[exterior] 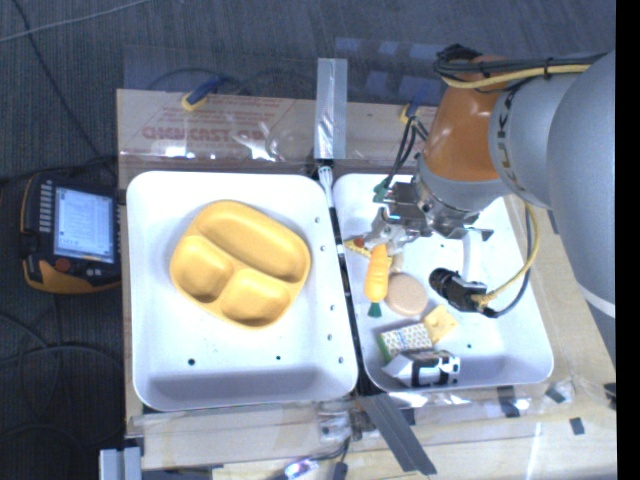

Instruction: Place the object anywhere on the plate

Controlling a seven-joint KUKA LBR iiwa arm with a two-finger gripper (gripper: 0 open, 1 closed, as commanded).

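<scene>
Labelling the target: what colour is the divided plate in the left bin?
Yellow; the three-compartment plastic plate shows best in the camera view.

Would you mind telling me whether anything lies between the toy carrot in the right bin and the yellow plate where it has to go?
Only the raised rims where the two bins meet lie between the carrot and the plate; the tool sits just above the carrot.

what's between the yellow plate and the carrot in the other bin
In the camera view, between the yellow plate and the carrot lie bare white floor of the left bin and the two bins' adjoining rims.
</scene>
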